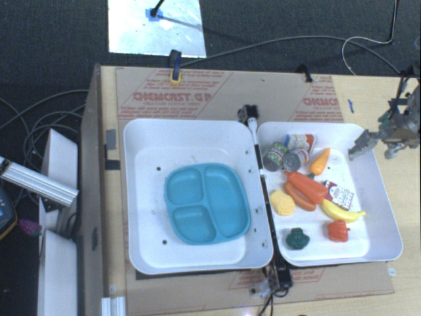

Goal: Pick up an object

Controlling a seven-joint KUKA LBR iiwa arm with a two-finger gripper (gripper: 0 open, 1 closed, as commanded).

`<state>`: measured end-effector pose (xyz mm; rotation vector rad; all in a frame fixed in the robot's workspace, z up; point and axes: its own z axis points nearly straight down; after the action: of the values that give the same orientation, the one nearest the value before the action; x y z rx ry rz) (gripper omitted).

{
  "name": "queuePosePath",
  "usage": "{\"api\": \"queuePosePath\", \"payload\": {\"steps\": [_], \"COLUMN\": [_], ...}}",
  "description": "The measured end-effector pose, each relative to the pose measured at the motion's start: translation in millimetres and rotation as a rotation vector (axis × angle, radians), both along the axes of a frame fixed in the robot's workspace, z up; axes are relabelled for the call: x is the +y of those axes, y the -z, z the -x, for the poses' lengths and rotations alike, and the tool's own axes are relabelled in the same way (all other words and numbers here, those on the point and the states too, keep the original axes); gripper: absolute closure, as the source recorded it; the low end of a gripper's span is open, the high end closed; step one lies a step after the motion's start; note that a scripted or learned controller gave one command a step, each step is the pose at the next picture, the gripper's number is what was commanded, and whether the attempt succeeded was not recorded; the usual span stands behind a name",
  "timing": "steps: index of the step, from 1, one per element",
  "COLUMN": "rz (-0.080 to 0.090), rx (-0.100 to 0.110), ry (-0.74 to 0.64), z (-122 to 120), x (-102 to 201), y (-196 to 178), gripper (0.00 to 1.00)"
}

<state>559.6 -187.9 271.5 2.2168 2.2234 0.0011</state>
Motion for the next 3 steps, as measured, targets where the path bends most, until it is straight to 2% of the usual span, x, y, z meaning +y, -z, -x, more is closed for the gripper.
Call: {"api": "queuePosePath", "payload": {"steps": [1,2,3], "rz": [-0.001,0.003,-0.001], "rx": [0.002,-0.014,-0.010], "ry": [0.001,0.003,-0.001], "z": [57.4,27.4,-3.9], "x": [34.9,83.1,80.4], "y": [92.5,173.6,181.0], "gripper": [0.00,0.00,0.00]}}
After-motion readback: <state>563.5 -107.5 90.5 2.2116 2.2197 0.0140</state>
